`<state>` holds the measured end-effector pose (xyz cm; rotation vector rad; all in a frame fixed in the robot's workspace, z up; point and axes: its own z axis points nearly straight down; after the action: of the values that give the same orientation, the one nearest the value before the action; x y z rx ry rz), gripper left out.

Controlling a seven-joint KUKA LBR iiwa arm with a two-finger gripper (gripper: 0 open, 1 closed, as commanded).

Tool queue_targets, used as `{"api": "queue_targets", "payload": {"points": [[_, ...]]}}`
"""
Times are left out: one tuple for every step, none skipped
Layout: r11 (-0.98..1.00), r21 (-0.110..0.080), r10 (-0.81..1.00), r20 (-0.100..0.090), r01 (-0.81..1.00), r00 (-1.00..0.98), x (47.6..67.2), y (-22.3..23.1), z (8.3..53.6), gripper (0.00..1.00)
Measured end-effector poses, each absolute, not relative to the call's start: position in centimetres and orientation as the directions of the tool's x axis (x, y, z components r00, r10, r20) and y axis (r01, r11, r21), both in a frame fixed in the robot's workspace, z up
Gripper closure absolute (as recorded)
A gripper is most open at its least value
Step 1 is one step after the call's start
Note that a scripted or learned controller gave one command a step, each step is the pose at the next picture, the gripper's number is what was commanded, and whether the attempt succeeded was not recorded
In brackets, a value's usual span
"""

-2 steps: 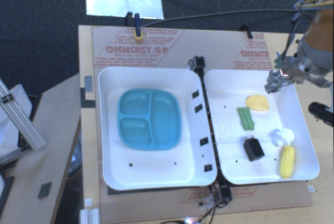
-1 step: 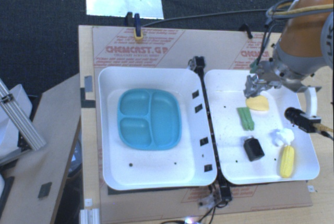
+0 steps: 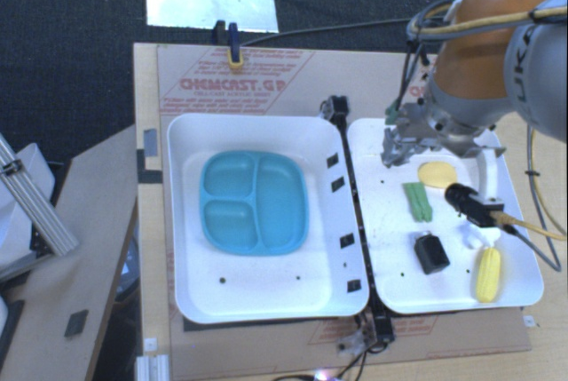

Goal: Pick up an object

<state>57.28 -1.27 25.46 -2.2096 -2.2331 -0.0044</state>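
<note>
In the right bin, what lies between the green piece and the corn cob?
In the camera view, a small black block lies on the bin floor between the green piece and the corn cob, touching neither.

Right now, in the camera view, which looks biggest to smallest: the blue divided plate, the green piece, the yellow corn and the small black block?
1. Blue divided plate, by far.
2. Yellow corn and green piece look alike in size.
3. Black block, slightly smaller.
</note>
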Motion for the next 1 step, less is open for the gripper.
{"api": "queue_targets", "payload": {"points": [[0.010, 0.001, 1.000, 0.002, 1.000, -0.010, 56.07, 3.89, 25.53, 1.00]]}}
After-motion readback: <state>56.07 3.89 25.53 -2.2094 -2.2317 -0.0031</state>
